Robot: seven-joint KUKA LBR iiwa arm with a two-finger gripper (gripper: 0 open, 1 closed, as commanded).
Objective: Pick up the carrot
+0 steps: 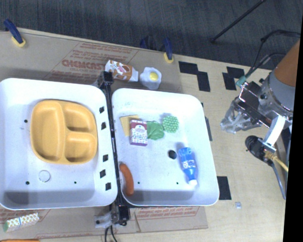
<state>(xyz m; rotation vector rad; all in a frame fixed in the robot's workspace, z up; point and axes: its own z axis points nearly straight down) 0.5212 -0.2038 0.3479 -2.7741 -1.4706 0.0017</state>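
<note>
The carrot (pixel 127 179), a short orange-red piece, lies against the near left wall of the right bin (pixel 204 149), close to the divider between the bins. My gripper (pixel 237 121) hangs over the bare bench to the right of the right bin, outside its rim and well away from the carrot. Nothing shows in it.
The right bin also holds a blue bottle (pixel 186 164), a red box (pixel 139 132), a yellow slice (pixel 127 122), green pieces (pixel 163 127) and a small dark disc (pixel 172 155). A yellow divided tray (pixel 64 131) lies in the left bin (pixel 8 131). A small carton (pixel 119 70) and an egg (pixel 151 77) sit behind the bins.
</note>
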